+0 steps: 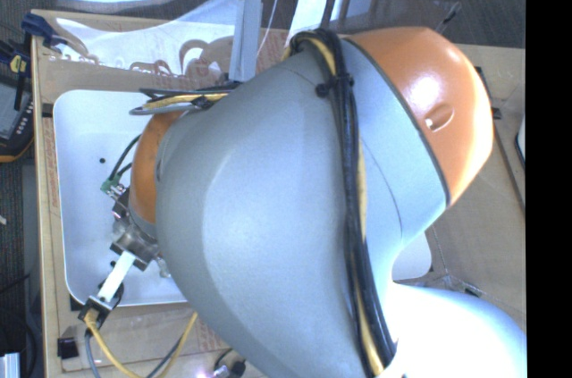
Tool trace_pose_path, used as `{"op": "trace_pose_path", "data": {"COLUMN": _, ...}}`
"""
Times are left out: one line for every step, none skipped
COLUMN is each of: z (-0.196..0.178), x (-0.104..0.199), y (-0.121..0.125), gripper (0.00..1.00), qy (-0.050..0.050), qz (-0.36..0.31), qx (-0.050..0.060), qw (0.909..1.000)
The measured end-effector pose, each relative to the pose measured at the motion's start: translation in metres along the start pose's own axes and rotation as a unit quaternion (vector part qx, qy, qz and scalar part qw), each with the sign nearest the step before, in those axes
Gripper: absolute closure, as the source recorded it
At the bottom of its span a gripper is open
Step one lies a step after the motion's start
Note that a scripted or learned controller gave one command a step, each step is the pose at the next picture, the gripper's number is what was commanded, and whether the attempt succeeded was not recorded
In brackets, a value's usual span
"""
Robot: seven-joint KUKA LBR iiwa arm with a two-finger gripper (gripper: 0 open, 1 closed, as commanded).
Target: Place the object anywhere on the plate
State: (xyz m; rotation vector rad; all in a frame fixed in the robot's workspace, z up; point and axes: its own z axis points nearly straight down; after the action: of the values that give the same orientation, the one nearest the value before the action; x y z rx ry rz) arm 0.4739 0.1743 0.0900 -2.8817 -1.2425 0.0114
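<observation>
My grey arm (295, 215) with its orange band (438, 108) reaches across from the right and covers most of both bins. Its wrist end hangs low over the near left part of the left white bin (76, 180). The gripper (134, 235) sits there, tucked under the wrist, seen from behind. Whatever lies beneath the arm is hidden.
A strip of the left bin's white floor shows along its left side. A wooden bench frame (45, 189) runs around the bin. A black and yellow device (13, 113) lies past the bench's left edge. A clear panel (250, 28) stands at the back.
</observation>
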Motion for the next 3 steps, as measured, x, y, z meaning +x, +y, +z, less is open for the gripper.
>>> {"op": "trace_pose_path", "data": {"z": -0.001, "x": 0.027, "y": -0.023, "gripper": 0.0, "qy": 0.002, "qz": 0.239, "qx": -0.001, "qw": 0.971}}
{"op": "trace_pose_path", "data": {"z": -0.012, "x": 0.066, "y": 0.072, "gripper": 0.0, "qy": 0.003, "qz": 0.3, "qx": -0.001, "qw": 0.9541}}
{"op": "trace_pose_path", "data": {"z": -0.142, "x": 0.103, "y": 0.069, "gripper": 0.0, "qy": 0.004, "qz": 0.279, "qx": -0.002, "qw": 0.9604}}
